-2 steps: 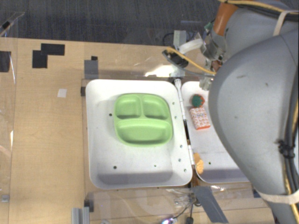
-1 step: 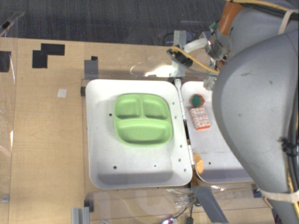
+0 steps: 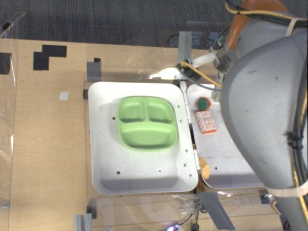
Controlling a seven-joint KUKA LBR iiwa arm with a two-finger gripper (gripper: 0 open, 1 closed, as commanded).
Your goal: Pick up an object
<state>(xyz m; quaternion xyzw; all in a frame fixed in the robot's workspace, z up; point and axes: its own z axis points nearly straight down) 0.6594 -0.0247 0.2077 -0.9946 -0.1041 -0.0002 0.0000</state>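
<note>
A green divided tray [image 3: 146,122] sits in the left bin [image 3: 103,143]; a small patterned box [image 3: 205,121] and green ball [image 3: 203,103] lie in the right bin [image 3: 226,165]

Grey arm [image 3: 269,114] bulking in from the right, orange band [image 3: 260,4] at top, wrist angled leftward

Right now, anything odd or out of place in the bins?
Nothing spilled or damaged. Green divided plate lies flat in the left bin. Small patterned box lies slightly askew in the right bin, beside a small green-and-red ball.
</note>
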